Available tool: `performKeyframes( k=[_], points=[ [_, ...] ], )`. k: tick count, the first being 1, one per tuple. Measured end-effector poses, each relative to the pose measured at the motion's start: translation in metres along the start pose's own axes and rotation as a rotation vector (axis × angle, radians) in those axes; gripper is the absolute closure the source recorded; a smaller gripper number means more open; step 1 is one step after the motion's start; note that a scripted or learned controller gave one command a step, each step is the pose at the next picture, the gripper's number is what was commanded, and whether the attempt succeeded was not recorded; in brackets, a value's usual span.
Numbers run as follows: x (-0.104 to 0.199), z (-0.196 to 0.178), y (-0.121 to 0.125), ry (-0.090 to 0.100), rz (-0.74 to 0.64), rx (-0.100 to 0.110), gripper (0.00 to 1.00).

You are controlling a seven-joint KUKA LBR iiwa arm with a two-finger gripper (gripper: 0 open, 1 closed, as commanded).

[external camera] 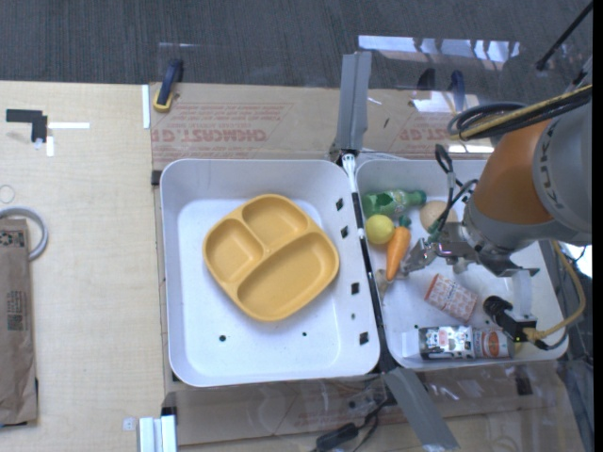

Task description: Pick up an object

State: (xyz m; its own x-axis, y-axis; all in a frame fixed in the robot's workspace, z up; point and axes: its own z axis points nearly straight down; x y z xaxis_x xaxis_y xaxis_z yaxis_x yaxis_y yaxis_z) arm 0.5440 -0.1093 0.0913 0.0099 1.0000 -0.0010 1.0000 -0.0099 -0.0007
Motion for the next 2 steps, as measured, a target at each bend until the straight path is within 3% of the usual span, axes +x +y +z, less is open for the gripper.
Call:
performKeyframes(
  k=[1, 2],
  points=[
    [0.006, 0.001, -0.065, 0.001, 0.048, 0.003, 0.00],
    [-0.043, 0.000, -0.015, 0.000, 0.255, 0.000, 0.00]
  ],
)
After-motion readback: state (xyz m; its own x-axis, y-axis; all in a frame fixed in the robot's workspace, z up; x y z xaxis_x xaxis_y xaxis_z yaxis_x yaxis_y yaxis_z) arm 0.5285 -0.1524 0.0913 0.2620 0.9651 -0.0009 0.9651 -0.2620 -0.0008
